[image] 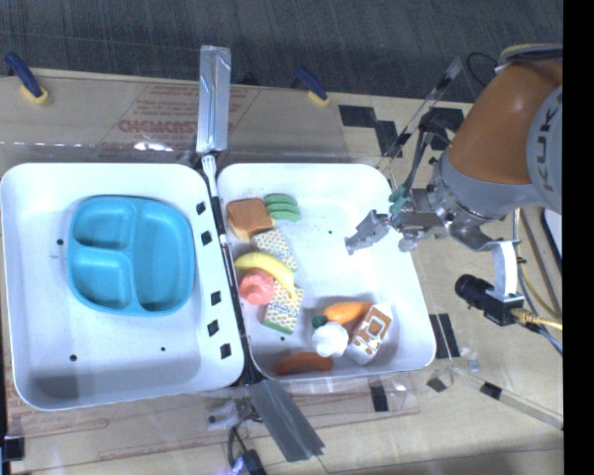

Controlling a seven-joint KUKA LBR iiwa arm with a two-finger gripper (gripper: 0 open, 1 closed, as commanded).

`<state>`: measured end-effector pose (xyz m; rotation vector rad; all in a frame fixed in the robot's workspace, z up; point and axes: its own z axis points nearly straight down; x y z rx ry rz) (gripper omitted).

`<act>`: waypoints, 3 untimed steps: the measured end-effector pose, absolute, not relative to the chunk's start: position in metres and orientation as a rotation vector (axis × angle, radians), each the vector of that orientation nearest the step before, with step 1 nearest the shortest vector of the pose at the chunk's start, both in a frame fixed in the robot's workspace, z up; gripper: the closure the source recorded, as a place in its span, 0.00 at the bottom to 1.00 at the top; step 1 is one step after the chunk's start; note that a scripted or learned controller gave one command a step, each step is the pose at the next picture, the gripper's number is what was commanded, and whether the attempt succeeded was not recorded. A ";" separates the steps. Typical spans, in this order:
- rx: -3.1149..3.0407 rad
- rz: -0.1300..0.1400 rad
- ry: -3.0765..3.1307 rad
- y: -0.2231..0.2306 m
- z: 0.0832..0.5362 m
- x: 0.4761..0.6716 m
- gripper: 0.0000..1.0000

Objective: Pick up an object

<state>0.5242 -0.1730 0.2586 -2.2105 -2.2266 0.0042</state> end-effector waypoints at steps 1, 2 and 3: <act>-2.330 0.006 -2.097 -0.176 0.105 0.503 0.00; -2.370 0.003 -2.057 -0.159 0.096 0.483 0.00; -2.324 0.003 -2.119 -0.099 0.092 0.477 0.00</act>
